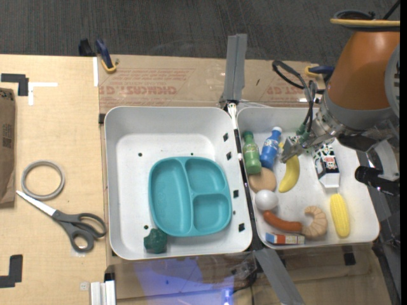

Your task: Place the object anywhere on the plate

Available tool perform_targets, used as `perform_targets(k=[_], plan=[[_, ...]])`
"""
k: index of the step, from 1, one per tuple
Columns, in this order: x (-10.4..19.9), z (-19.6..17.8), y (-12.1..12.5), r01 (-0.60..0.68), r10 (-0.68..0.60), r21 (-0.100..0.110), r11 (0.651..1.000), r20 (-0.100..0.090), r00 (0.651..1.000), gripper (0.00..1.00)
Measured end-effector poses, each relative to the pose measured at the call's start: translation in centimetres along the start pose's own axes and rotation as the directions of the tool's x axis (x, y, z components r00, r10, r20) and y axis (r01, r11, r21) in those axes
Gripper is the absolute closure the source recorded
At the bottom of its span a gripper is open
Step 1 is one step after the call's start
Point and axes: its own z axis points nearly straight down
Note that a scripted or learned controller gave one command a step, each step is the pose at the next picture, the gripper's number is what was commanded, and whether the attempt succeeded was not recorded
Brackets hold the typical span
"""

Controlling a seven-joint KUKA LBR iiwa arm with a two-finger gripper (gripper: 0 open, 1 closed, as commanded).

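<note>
Gripper (296, 146) hangs low over the right bin (362, 237), its dark tip just above the upper end of the banana (289, 174); whether it is parted or closed I cannot tell, since the wrist and cabling crowd over it. Nothing shows as held. Which object is meant is not stated; the banana looks the likeliest, lying directly below and slightly toward the near side, its long axis running from the tip down toward the front of the bin, slightly curved. Close beside it sit a blue bottle (272, 146), a green bottle (251, 154), a tan bun-like piece (262, 182) and a white ball (266, 200).

Well apart to the left, in the other bin (121, 170), lies the teal plate (189, 196) with three compartments, so any carry must cross the divider between bins. A green lump (155, 241) rests just off the plate's near corner. The arm's orange band (365, 62) hides the bin's far right corner.
</note>
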Motion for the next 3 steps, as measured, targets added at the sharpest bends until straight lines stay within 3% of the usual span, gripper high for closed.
perform_targets(k=[1, 2, 3], plan=[[5.5, 6.2, 1.2, -0.230, 0.230, 0.001, 0.973, -0.002, 0.973, 1.00], [14.7, 6.1, 3.5, -0.105, 0.105, 0.001, 0.994, -0.001, 0.994, 1.00], [12.8, 0.8, -0.3, -0.175, 0.175, 0.000, 0.985, 0.000, 0.985, 1.00]])
